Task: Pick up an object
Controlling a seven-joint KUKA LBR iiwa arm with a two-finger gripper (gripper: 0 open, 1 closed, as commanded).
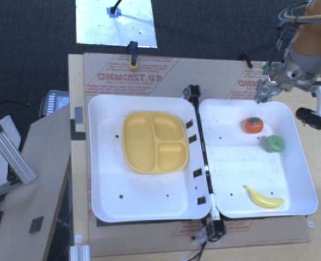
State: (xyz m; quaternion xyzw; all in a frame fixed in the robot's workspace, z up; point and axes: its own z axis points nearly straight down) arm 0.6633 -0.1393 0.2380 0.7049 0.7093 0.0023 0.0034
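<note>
I read the gripper (263, 93) at the far edge of the right-hand bin (296, 145), poised above the rim rather than down among the objects. It carries nothing. At this size and angle I cannot tell how it is set, so I do not log that state as known.

Candidate objects, placed relative to the gripper:
- Orange tomato-like fruit (253, 125): nearest, just below the gripper in the view and slightly to its left, lying on the bin floor.
- Green round object (275, 143): just beyond the orange one, nearer the bin's right wall. The two lie close together but apart.
- Yellow banana (265, 199): well apart from the gripper, at the bin's near edge, lying flat.

I judge the arm's position to be a staging pose: held high at the rim, it can descend onto any of the three without sweeping the others. The orange fruit is the likely first target, being closest.

The yellow divided tray (153, 142) sits in the left-hand bin (103, 162), well away from the gripper across the central divider.

Surface and surroundings: both white bins rest on a cardboard sheet (149, 75) printed in red, on a pale bench. Dark carpet lies beyond, with a bright panel (116, 15) at the far side.
</note>
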